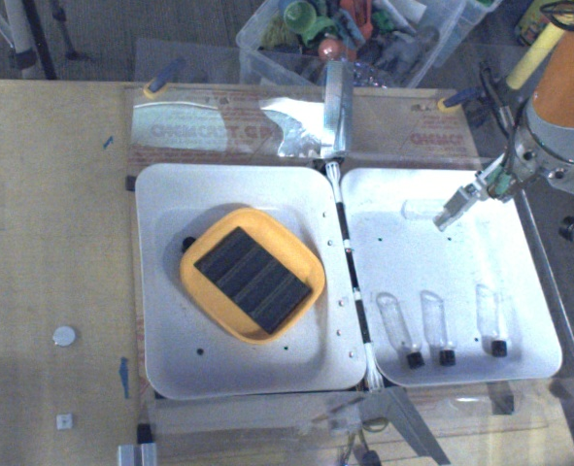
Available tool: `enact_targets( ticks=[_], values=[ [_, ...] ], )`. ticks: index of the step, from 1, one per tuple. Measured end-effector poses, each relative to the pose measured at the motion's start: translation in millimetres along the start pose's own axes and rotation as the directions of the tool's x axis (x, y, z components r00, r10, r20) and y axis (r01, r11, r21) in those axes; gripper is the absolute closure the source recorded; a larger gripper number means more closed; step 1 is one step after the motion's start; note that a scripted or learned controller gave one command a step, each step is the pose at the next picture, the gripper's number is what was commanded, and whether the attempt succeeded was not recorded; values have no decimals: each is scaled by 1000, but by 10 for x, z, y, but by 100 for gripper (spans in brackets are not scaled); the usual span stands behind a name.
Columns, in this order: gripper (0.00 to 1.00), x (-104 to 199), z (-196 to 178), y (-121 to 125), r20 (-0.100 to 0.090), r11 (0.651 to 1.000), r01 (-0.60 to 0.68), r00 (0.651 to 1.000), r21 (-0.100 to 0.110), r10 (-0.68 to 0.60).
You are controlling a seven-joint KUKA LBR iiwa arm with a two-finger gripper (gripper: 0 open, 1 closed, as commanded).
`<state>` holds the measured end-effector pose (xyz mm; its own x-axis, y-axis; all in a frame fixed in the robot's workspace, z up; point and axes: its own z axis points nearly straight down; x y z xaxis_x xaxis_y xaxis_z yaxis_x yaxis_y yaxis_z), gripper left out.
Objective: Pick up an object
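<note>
Clear tubes are the nearest pick for you, so start at the gripper (pixel 443 220): it hangs over the far part of the right bin (pixel 544 299), slanting down toward the bin floor, and you cannot tell from this view whether it is released or clenched; nothing shows held in it. Just beside its tip lies a faint clear shape (pixel 418 209), possibly a 4th tube, too washed out to be sure. Further toward the near edge of that bin, 3 tubes lie well apart from the gripper in a loose row: the left tube (pixel 390 320), the middle tube (pixel 432 323) and the right tube (pixel 488 311), each see-through with a small black cap at its near end. Expect them to be light, stiff and slippery, and being round they will likely roll away if you nudge them. You should close across the narrow body near its middle, square to its length, not on the cap. If they are glass they could crack, so squeeze gently. Outward again, in the left bin (pixel 170 212), sits a yellow object (pixel 217 304), a rounded square with a dark ribbed panel (pixel 253 275) on top. It looks rigid and probably too broad to span, so you would have to take it by an edge.
</note>
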<state>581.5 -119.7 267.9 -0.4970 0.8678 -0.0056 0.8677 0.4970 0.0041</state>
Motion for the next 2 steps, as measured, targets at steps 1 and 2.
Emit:
enact_targets(
  ticks=[1, 2],
  values=[
    [0, 685, 1229, -792, -6, 1000, 26, 1000, 3, -26],
    [0, 688, -433, -763, -3, 1000, 2, 1000, 1, -2]
  ],
)
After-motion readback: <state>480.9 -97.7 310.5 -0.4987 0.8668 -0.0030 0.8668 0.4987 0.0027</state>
